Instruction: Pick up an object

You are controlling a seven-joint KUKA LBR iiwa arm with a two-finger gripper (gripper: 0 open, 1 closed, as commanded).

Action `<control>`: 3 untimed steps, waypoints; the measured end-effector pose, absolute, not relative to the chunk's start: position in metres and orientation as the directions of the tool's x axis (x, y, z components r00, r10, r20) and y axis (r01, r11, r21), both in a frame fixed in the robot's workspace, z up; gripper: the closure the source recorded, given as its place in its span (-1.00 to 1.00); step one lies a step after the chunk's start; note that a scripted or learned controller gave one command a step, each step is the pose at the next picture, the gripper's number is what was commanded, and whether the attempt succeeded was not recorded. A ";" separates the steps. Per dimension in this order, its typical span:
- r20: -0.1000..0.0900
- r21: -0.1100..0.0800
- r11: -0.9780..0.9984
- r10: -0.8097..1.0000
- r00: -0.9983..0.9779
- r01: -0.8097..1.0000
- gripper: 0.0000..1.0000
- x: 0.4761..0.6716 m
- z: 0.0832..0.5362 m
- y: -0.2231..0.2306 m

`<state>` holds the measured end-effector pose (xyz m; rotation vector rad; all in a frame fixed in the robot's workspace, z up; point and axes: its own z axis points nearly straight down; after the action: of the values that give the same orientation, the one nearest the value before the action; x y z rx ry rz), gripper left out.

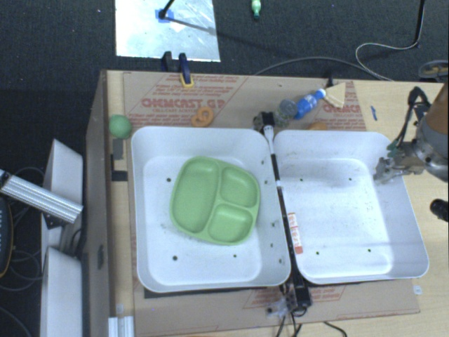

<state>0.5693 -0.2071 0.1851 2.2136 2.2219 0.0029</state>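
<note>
- The gripper point(390, 168) sits at the right rim of the right bin point(351, 258), near its far corner; whether it is released or clenched cannot be told from here.
- Nothing can be seen in its grasp.
- The green divided plate point(215, 200) lies flat in the middle of the left bin point(154, 258), well apart from the gripper, across the seam between the bins.
- A blue bottle point(306, 104) rests on the cardboard behind the bins.

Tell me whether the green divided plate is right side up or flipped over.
Right side up: the green divided plate lies flat in the left bin, its three compartments facing up.
</note>
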 end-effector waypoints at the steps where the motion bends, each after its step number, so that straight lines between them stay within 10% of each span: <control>1: -0.002 0.003 0.004 1.000 -0.003 1.000 -1.00 0.569 0.184 -0.207; 2: 0.000 0.001 0.004 1.000 -0.004 1.000 -1.00 0.633 0.083 -0.198; 3: -0.001 0.004 0.005 1.000 -0.005 1.000 -1.00 0.670 0.085 -0.196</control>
<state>0.6695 -0.1961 0.0855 2.2131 2.2245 0.0027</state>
